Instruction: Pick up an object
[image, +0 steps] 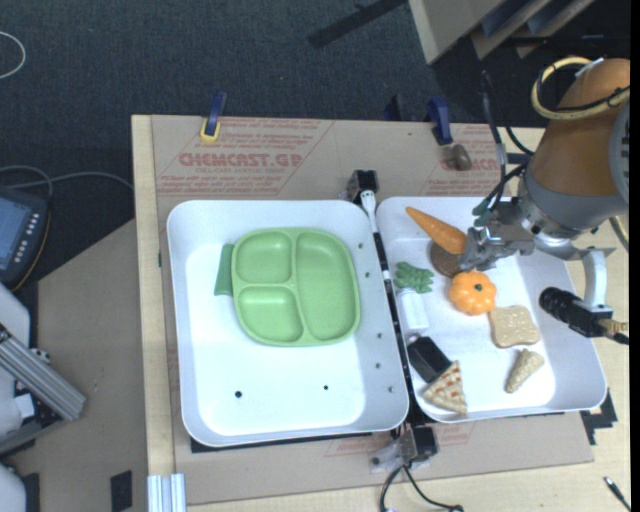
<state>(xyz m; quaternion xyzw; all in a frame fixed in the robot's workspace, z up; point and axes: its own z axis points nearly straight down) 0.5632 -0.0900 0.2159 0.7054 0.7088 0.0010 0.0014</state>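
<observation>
My gripper (476, 254) hangs over the back of the right bin (580, 385). Its tip sits just above the orange pumpkin (471, 293) and right beside the thick end of the carrot (436, 229). A brown round shape (443, 260) lies under the carrot's end, partly hidden by the gripper. A green broccoli piece (412, 277) lies to the left. Nearer the front are a bread slice (513, 326), a tan cone-shaped piece (523, 371), a pizza slice (446, 388) and a black block (428, 354). Nothing shows between the gripper and any object.
The left bin (200, 380) holds a green divided plate (296, 286). A white strip (413, 313) lies by the right bin's left wall. The bins' shared rims run between them. The arm comes in from the right, over the right bin's back corner.
</observation>
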